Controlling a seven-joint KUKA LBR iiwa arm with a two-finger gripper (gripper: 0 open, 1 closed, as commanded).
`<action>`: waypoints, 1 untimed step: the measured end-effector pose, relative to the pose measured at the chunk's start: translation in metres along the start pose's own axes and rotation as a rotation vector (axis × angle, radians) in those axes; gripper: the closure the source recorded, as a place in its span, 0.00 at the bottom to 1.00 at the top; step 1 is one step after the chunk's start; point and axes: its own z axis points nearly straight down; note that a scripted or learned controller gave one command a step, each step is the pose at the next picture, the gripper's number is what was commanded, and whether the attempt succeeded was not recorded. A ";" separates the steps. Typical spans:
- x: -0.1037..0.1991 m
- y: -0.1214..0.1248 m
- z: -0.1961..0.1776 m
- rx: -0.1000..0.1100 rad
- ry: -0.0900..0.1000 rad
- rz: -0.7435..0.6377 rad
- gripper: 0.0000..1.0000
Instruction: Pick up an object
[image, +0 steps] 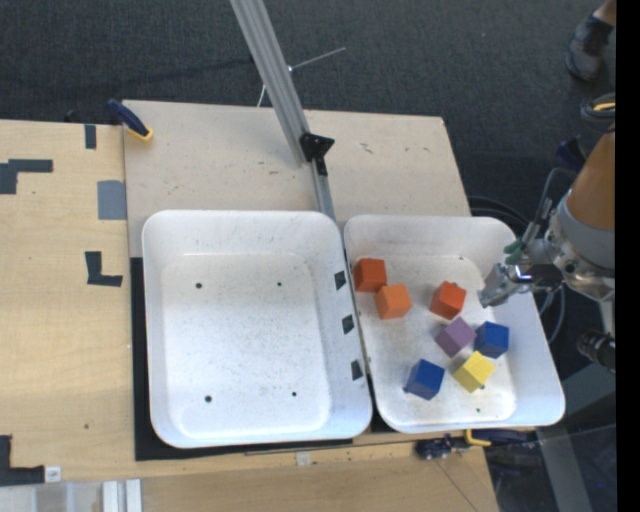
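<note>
A pale wooden bench (60, 300) over dark carpet, two white bins side by side on it. The left bin (160, 240) sits bare, and all the action is in the right bin (530, 400), where seven small blocks are scattered: two orange blocks (371, 273) touching, a red block (448, 298), a purple block (456, 335), two blue blocks (491, 338) and a yellow block (475, 370).

The gripper (497, 290) hovers at the bin's right side, just beside the red block, carrying nothing; whether its claw is spread or pressed together, I cannot tell, it is too small and blurred.

These look like light, rigid cubes with flat faces, so a squeeze across two opposite sides should hold. The red block stands apart, the easiest target. The purple, blue and yellow blocks crowd together, leaving little finger room. The arm is cut off at the right.
</note>
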 end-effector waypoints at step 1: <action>0.062 0.008 0.004 0.006 0.003 -0.005 1.00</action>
